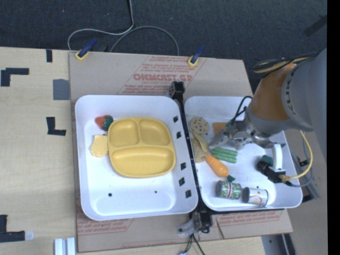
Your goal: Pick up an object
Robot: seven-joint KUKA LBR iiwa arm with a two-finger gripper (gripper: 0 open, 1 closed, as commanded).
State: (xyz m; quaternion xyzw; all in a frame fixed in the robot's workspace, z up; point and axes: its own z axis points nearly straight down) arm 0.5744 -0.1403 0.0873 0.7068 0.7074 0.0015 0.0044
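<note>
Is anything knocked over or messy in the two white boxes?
Yes, a little. In the right white bin, a small green-labelled can and a small white bottle lie on their sides near the front wall. An orange toy carrot lies slantwise beside them. The yellow divided plate in the left bin sits flat.

Bench top (32, 158): pale wood-grain surface with dark angular marks at left. A brown cardboard sheet (127, 73) with red print lies on it under both bins, held at its far edge by two clamps: one yellow and blue (85, 51), one blue (195, 55). Behind the bench, dark blue-grey carpet floor (212, 15). A thin cable (129, 23) loops across the carpet toward the cardboard's far edge. Lighting even, soft shadows.
</note>
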